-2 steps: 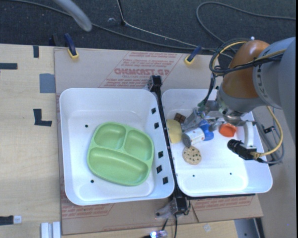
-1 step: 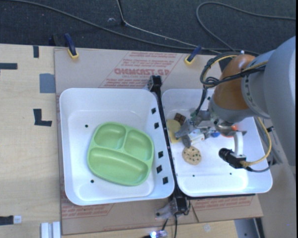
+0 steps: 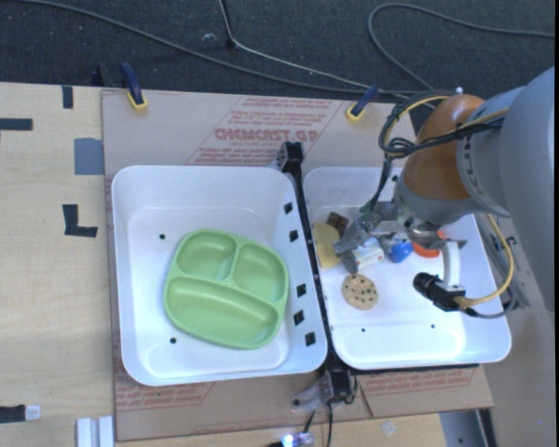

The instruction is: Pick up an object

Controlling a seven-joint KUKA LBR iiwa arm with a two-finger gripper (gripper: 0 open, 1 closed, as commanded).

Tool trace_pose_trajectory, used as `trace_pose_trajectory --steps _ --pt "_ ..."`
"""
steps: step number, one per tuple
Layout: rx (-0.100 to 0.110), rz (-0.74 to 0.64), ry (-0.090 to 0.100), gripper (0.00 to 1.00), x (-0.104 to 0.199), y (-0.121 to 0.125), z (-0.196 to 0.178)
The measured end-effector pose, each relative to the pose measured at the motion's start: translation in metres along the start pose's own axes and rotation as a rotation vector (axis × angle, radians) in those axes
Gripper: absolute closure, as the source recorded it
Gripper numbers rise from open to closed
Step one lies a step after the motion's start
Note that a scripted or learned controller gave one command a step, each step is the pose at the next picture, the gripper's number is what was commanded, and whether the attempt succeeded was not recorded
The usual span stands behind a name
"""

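Cardboard sheet (image 3: 261,133) under bins, wooden bench (image 3: 37,277), dark carpet (image 3: 289,17) beyond.

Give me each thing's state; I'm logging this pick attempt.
Green plastic divided plate: upright, flat in the left white bin.
Round brown speckled cookie: flat on the right white bin floor, free.
Pale yellow piece: against the divider.
Claw: low over the right bin's clutter.
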State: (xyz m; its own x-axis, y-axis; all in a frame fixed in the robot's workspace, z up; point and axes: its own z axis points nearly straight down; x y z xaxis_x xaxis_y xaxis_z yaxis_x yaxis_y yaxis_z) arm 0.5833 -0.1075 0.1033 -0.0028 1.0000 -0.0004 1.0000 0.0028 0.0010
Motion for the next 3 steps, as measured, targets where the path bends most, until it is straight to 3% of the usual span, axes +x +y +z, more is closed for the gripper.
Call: trace_pose_trajectory --steps 2,3 --pt "-0.002 0.001 -0.001 1.0 0.002 0.003 -0.111" --pt "0.003 -0.004 0.002 1.0 0.058 0.009 -0.103"
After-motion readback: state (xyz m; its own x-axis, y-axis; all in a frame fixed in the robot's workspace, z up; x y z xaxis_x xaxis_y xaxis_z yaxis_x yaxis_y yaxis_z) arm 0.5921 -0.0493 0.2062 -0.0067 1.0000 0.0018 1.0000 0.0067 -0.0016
